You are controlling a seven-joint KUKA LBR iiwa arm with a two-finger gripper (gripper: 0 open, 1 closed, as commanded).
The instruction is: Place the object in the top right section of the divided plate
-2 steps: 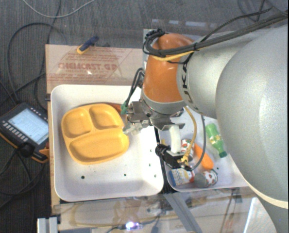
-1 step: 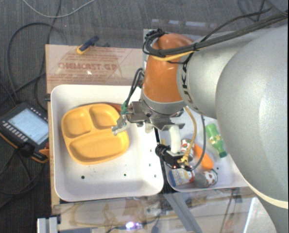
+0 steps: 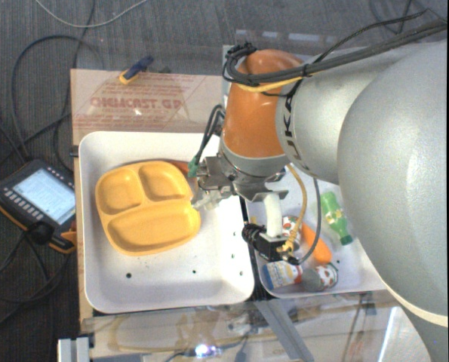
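Divided plate [image 3: 145,206] rests in white bin [image 3: 164,285] above grey carpet [image 3: 28,59].

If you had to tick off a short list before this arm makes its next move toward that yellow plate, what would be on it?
1. Divided plate lies flat in the left bin: ok.
2. Plate's sections hold nothing: ok.
3. Gripper is near the plate's right edge: ok.
4. An object is held between the fingers: cannot tell, the wrist hides them.
5. Gripper is over the top right section: not ok, it sits at the rim.
6. Other items, such as the green bottle, lie in the right bin, away from the plate: ok.
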